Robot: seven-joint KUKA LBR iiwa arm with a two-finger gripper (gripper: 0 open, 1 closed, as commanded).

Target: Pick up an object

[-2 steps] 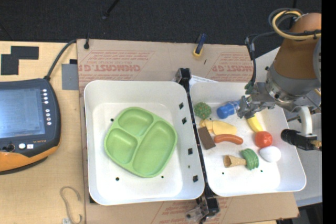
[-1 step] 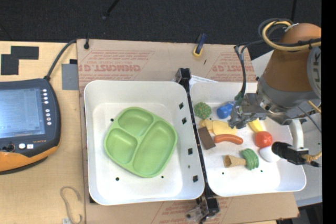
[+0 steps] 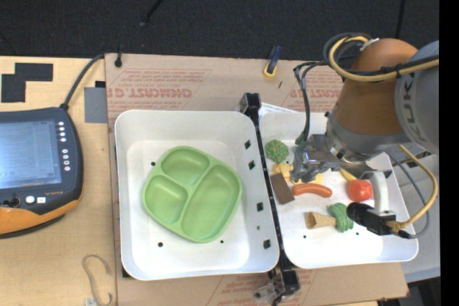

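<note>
Toy food pieces (image 3: 319, 220), the things to be picked, all lie in the right bin (image 3: 344, 247). We describe the scene from the left. A control tablet (image 3: 32, 161) rests on the surface (image 3: 93, 226), well apart from the work, probably so that the arm cannot hit it. Next comes the left bin (image 3: 136, 147), and it carries one green divided plate (image 3: 192, 192), lying flat near the middle. We judge it a poor choice for picking, because it is wide and low.

Past the wall between the bins, the small pieces are loosely scattered. A broccoli (image 3: 276, 150) sits near the far left corner, a brown piece (image 3: 281, 190) lies close to the wall, an orange sausage (image 3: 313, 190) is just beside it, and a red piece (image 3: 361, 190) lies further right.

The pincer (image 3: 307, 163) hangs low between the broccoli and the sausage. We cannot tell whether it is open or closed, and we see nothing held in it. The arm (image 3: 373, 111) reaches in from the right and bends down steeply over the bin, with its wrist pointing to the bin floor, a pose that suits a grasp from above.
</note>
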